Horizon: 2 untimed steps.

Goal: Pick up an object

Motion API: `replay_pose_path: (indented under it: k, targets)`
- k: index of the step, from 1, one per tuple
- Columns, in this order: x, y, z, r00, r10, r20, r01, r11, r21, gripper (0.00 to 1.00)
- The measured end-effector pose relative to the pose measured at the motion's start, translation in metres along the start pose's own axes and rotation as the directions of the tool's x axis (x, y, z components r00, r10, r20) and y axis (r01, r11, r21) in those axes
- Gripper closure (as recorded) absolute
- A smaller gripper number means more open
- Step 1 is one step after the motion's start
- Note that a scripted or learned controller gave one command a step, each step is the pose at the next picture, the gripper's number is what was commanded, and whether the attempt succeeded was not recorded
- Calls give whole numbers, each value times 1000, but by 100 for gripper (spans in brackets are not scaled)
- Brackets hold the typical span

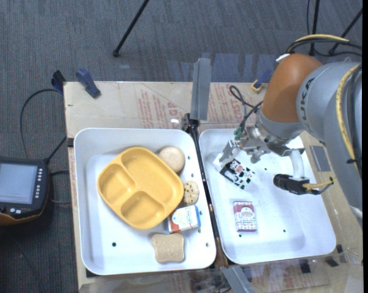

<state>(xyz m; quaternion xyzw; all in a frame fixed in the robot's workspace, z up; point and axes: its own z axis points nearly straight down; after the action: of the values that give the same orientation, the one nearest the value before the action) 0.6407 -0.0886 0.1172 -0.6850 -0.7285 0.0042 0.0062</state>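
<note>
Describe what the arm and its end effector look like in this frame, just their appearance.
The arm is a thick, rounded grey body with a glossy orange band above the wrist. Yellow and black cables loop over its top and side, and thin dark wires run to the wrist. The end effector is a compact metallic assembly, partly white, with small dark parts; finer detail is too small to make out.

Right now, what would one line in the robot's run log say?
stage: reaching | gripper: low in right bin, over black patterned item | grasp: unconfirmed | red card pack: untouched | yellow tray: left bin
</note>
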Motion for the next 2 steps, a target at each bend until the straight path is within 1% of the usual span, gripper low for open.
replay_pose_path:
  k: [1,2]
  targets:
    - [-2,3,-14,1000,3,1,-3,1000,-9,100]
    - [-7,-41,5,978,208,-7,-208,975,-76,100]
